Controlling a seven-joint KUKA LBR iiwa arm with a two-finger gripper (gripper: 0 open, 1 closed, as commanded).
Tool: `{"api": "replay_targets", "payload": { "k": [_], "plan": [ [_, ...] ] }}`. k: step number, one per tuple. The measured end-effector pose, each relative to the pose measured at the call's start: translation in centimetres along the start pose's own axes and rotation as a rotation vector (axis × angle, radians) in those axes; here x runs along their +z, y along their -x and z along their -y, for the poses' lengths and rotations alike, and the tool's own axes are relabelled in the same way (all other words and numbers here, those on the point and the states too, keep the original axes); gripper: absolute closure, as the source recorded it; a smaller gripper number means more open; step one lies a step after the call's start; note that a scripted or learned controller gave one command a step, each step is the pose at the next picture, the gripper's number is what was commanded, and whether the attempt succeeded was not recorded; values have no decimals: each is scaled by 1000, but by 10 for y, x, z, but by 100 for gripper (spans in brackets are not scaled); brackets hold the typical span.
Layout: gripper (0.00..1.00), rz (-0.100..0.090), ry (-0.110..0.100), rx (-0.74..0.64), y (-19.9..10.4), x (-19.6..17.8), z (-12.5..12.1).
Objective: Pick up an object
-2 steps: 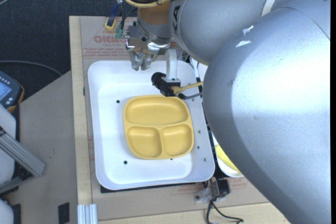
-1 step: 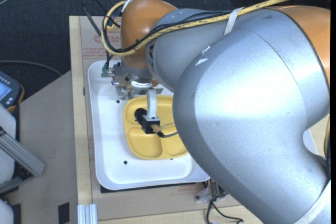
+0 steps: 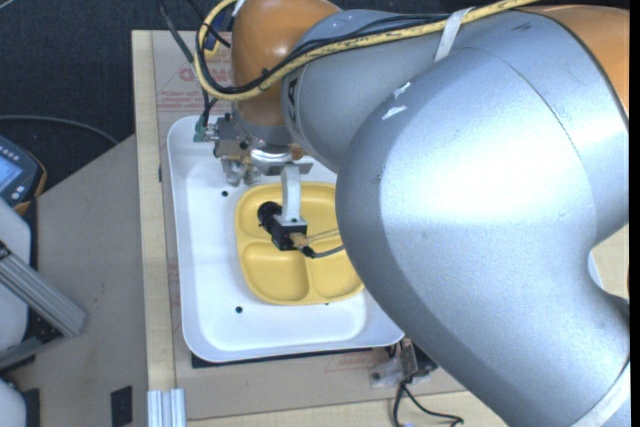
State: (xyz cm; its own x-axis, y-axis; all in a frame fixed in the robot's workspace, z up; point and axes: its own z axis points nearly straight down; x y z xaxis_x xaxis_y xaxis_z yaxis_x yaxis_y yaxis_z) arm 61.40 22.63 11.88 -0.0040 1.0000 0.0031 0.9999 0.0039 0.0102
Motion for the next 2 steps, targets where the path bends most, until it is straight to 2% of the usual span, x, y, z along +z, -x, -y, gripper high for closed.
{"api": "replay_targets", "payload": {
  "k": [2],
  "plan": [
    [100, 0, 3, -3, -1, -20, -1]
  ]
}}
